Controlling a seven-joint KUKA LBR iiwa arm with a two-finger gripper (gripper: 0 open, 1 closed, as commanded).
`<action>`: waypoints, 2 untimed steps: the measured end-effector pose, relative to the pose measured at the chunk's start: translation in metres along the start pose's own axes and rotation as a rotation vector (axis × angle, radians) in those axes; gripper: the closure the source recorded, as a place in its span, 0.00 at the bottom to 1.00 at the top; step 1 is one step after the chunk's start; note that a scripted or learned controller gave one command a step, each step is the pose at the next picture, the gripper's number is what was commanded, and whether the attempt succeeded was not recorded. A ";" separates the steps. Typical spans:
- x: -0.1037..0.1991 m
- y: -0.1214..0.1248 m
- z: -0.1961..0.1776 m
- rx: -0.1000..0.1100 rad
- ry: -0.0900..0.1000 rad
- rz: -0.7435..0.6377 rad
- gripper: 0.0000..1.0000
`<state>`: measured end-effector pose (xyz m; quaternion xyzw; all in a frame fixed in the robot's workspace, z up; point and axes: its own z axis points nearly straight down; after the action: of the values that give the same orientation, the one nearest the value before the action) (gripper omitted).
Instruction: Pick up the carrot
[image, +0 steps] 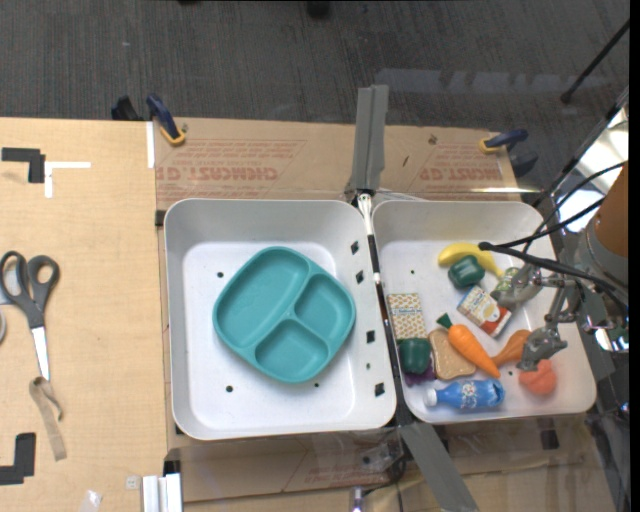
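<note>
End effector (533, 318) sits over your right bin (420, 222), can't tell its state. You've got one carrot (472, 349), one teal tray (284, 314), two bins.

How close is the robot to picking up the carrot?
Not far along yet. Done: the arm has reached over the right bin, and its tool hangs over the toys there. In hand: nothing shows between its fingers. Left: the carrot lies on the bin floor beside the bread slice, just left of the tool, so the robot must move onto it, grab it and lift it.
</note>
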<state>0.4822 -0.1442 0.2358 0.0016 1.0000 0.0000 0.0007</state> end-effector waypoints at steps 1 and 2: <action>0.001 0.027 0.128 0.003 -0.009 -0.109 0.00; -0.004 0.023 0.135 -0.001 -0.006 -0.238 0.00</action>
<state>0.4865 -0.1208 0.1004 -0.1172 0.9931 0.0003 0.0039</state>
